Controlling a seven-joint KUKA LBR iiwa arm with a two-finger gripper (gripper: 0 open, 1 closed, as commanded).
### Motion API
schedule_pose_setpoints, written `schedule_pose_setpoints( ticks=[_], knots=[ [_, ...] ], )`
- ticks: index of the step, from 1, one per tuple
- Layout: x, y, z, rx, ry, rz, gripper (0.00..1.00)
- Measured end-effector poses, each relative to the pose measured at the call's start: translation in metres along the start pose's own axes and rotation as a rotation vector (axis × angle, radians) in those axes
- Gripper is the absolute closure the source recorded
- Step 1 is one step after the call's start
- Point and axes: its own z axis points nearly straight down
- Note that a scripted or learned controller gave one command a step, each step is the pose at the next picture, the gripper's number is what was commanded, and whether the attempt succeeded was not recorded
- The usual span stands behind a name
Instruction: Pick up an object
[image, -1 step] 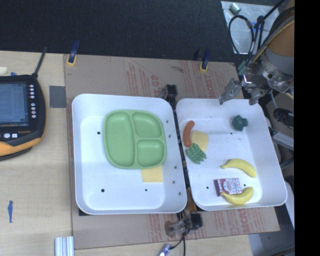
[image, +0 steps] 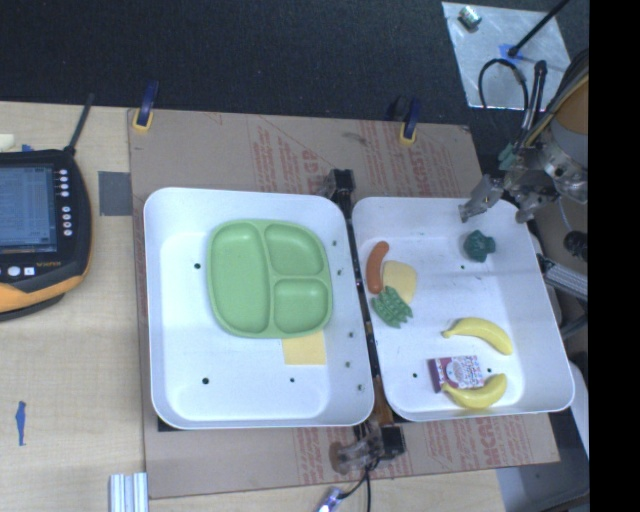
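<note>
Hidden / cut off
Arm (image: 565, 150) cut by right edge; yellow slice (image: 305, 349) partly under green plate (image: 268, 277); tablet (image: 35, 225) cut at left.

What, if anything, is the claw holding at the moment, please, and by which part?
Nothing. The claw hangs open over the far right bin's rim, with the broccoli lying apart below it.

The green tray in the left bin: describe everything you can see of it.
The green tray is a pale green divided plate, plastic by its look, with rounded corners and three compartments: one long one on its left, two smaller ones stacked on its right. All three hold nothing. It lies flat, slightly rotated, in the upper middle of the left bin. Its lower right edge overlaps a yellow square; nothing else touches it.
</note>
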Motion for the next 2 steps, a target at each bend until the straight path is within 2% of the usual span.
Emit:
schedule_pose_setpoints(
  ticks=[1,2],
  knots=[
    [-0.029,0.005,0.039,0.0,0.001,-0.001,0.0],
    [-0.033,0.015,0.114,0.0,0.002,-0.003,0.0]
  ],
)
